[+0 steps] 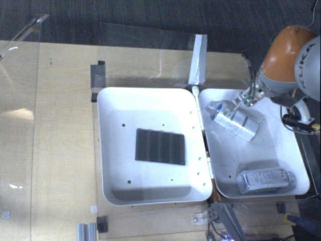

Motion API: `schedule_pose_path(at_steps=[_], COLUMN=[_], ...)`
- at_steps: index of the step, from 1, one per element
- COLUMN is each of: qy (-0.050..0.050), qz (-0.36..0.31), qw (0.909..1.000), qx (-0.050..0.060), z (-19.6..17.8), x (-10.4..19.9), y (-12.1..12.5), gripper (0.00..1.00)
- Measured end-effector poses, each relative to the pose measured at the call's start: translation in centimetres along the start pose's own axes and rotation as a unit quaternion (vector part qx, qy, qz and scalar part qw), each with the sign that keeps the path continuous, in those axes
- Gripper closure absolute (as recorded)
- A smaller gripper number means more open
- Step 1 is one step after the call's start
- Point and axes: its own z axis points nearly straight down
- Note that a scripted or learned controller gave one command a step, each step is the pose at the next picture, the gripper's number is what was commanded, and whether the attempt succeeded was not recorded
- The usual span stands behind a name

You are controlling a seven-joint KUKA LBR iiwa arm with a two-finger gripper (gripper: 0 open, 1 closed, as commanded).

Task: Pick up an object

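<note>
clear plastic bottle (231, 120): lying in the right bin (286, 149), far half, long axis slanting from far-left to near-right.
pincer (248, 100): low at the bottle's far-right edge, just beside it; can't tell if it's apart or together.
grey packet (265, 179): near side of that bin, well apart.
left bin (115, 134): dark ribbed pad (160, 146) inside.
call: approach under way, nothing visibly held.

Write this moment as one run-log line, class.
arm: over right bin | bottle: lying, right bin | grey pack: right bin | dark ridged pad: left bin
</note>
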Motion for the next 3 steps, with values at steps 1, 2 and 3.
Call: schedule_pose_path(at_steps=[1,2,3], qy=[0.000,0.001,0.001], qz=[-0.022,-0.019,-0.045], qw=[0.9998,0.9998,0.9990], qx=[-0.001,-0.001,0.002], z=[0.01,0.02,0.06], x=[0.05,0.31,0.13], y=[0.13,0.48,0.16], gripper=[0.00,0.00,0.00])
